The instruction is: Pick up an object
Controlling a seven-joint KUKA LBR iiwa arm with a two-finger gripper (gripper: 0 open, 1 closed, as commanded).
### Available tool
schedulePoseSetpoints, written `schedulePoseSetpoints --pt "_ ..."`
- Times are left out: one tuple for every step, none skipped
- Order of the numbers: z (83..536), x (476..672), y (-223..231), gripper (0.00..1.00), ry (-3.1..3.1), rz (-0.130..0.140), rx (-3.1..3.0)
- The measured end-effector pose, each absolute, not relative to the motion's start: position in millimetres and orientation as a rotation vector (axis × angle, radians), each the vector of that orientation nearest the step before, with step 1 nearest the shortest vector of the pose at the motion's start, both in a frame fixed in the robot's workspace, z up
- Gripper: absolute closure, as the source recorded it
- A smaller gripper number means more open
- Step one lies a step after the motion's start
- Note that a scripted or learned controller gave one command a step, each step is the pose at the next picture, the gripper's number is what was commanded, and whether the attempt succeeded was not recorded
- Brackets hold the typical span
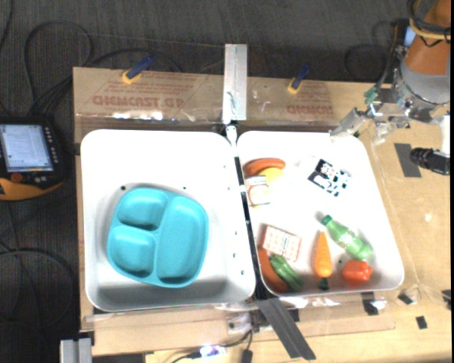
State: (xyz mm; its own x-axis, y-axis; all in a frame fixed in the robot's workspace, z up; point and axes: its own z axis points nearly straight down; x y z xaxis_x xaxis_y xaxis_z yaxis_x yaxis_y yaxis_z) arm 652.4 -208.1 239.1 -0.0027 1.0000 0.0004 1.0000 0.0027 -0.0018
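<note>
The right bin [378,203] holds several small items. A red and orange sausage-like piece [263,165] lies at its back left, above a white and brown piece [258,194]. A black and white patterned item [329,178] sits near the back. Toward the front lie a green bottle [346,237], an orange carrot [323,254], a red vegetable [356,271], a small printed packet [280,242] and a green vegetable [286,271]. My gripper [359,130] hangs over the bin's back right corner, open, with nothing between its fingers.
A blue divided plate [159,237] lies in the left bin [98,165]. A metal post [235,82] stands behind the wall between the bins. A tablet-like pendant [21,150] lies on the floor at far left. Cables run across the dark floor.
</note>
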Motion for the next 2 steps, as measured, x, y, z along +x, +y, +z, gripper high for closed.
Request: schedulePoseSetpoints --pt "101.9 643.2 -188.0 0.0 -2.295 0.004 -2.151" --pt "102.0 643.2 -188.0 0.0 -2.295 0.004 -2.151"
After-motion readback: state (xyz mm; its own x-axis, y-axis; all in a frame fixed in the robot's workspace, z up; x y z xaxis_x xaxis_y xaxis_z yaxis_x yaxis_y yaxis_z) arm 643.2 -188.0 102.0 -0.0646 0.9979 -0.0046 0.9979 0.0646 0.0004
